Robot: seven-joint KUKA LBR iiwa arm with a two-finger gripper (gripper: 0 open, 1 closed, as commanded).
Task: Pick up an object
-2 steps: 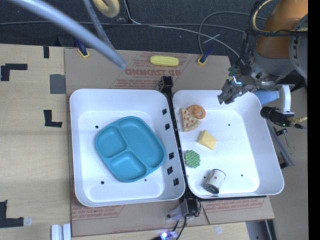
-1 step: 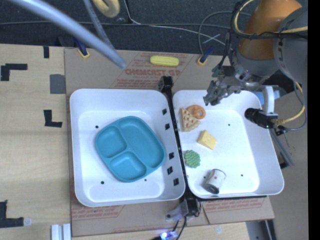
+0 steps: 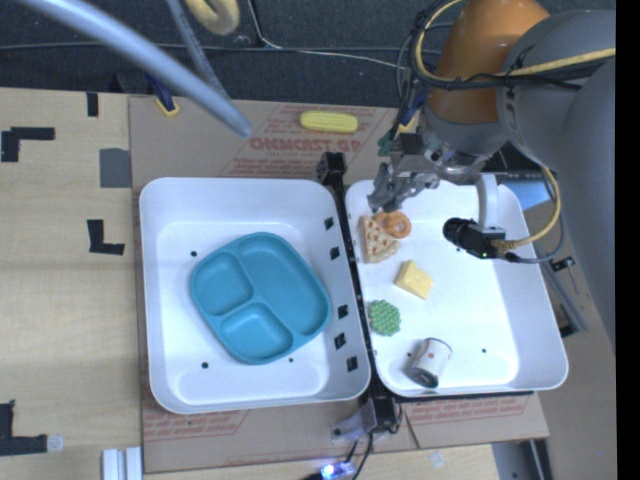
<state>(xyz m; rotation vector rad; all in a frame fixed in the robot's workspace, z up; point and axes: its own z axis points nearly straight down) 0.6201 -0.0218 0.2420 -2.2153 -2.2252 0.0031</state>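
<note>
A robotics lab or test cell is indicated, not a home. A grey industrial arm point(image 3: 560, 58) with an orange band is seen entering from the right, with exposed cables looped around its wrist. Two shallow white bins point(image 3: 160, 268) are set side by side on a brown cardboard sheet point(image 3: 290, 143) with red printed lettering, laid over a pale wood-look bench point(image 3: 60, 298). Black tape-like marks point(image 3: 100, 236) are seen on the bench's left part. Toy-like props are scattered in the right bin point(image 3: 520, 358); a blue divided plate point(image 3: 260, 296) is laid in the left bin. A dark mat and cables run along the bench's far edge.
</note>
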